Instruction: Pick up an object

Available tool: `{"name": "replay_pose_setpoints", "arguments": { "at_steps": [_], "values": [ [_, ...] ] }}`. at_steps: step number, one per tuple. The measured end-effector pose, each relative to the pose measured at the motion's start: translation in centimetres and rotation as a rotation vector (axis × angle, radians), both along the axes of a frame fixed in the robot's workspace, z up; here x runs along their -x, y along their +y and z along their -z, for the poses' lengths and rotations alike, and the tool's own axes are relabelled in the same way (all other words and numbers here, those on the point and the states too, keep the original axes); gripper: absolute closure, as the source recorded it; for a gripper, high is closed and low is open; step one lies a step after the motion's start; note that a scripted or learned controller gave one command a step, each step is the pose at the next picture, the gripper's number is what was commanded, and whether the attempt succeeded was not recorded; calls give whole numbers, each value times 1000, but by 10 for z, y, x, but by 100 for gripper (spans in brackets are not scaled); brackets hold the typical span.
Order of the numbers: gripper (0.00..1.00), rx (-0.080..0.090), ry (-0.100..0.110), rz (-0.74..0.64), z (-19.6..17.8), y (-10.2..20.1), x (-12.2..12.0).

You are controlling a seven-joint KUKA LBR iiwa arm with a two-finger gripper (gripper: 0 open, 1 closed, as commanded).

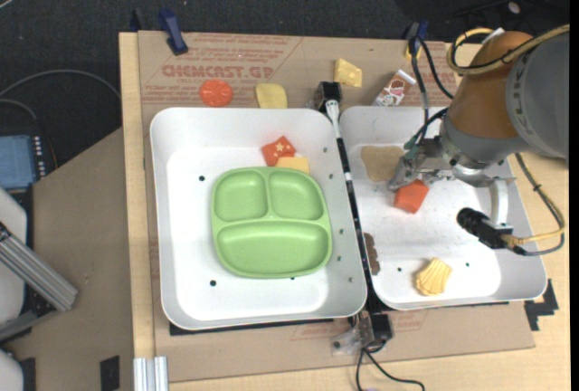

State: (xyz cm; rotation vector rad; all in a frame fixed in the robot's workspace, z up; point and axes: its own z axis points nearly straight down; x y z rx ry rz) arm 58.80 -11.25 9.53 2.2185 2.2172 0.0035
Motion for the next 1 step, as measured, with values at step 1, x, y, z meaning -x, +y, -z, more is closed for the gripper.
{"name": "replay_pose_setpoints", "arguments": {
  "at_steps": [1],
  "values": [
    [100,-5,-7,-11,-96,82,-20]
  ]
}}
